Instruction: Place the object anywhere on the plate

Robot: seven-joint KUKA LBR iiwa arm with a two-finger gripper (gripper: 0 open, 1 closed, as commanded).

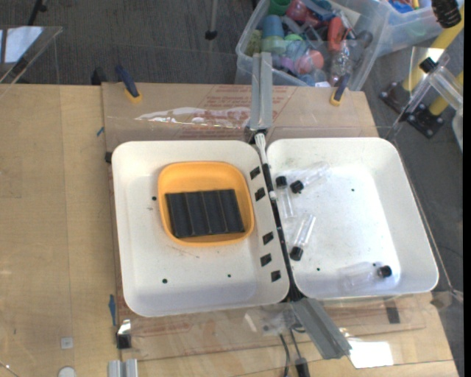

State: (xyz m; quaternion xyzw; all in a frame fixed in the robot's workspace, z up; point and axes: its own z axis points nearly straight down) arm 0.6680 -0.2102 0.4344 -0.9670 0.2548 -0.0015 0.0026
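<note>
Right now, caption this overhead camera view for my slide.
Orange plate holding a black ribbed block in left bin; clear vials in right bin.

A ridged block [204, 213] lies on the plate [171, 180] in the left bin [132, 280]; vials [303, 230] in the right bin [412, 221].

Honestly not much robot body to go on here. There's a pale grey strut [450, 82] with a black fitting [418, 118] at its low end and yellow bits along it, plus a black-and-yellow chunk [446, 12]. Can't tell whether any of that belongs to the arm.
</note>
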